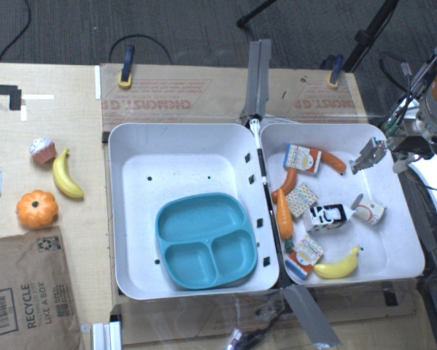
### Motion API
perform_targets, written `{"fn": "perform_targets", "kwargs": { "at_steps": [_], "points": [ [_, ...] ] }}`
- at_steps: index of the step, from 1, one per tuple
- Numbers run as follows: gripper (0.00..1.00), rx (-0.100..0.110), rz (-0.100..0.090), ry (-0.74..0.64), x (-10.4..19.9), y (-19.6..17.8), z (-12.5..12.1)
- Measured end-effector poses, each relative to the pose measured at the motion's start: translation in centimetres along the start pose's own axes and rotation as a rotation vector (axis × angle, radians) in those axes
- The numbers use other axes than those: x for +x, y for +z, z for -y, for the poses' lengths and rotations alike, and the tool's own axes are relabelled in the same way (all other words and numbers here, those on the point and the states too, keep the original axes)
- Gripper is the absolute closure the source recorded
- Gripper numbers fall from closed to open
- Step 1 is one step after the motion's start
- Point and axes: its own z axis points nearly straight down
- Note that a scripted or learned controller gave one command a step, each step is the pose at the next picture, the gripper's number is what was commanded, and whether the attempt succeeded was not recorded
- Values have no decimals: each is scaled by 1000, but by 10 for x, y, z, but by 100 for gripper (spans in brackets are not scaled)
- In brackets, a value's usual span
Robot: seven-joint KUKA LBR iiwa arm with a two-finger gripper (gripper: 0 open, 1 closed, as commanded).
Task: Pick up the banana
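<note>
A yellow banana point(337, 264) lies near the front of the right bin point(404, 221), by its front wall. My gripper point(384, 159) hangs over the bin's far right side, well behind and to the right of that banana. Its fingers stand open with nothing between them. A second banana point(66, 175) lies on the wooden bench far to the left, outside both bins.
The right bin also holds a carrot point(284, 214), an orange sausage point(333, 160), a small picture box point(302, 157), a cracker pack point(300, 199), a black-and-white item point(327, 215) and a small white carton point(369, 211). A blue divided plate point(207, 239) sits in the left bin. A cupcake point(41, 150) and a small pumpkin point(37, 208) lie by the left banana.
</note>
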Motion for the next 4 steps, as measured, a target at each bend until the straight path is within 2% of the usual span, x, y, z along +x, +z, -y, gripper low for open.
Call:
{"fn": "perform_targets", "kwargs": {
  "at_steps": [1, 2, 3, 4],
  "points": [
    [0, 0, -1, -87, -25, 158, 20],
    [0, -1, -1, -200, -2, 177, 57],
    [0, -3, 0, -433, -52, 199, 56],
    [100, -4, 0, -430, -52, 190, 56]
  ]
}}
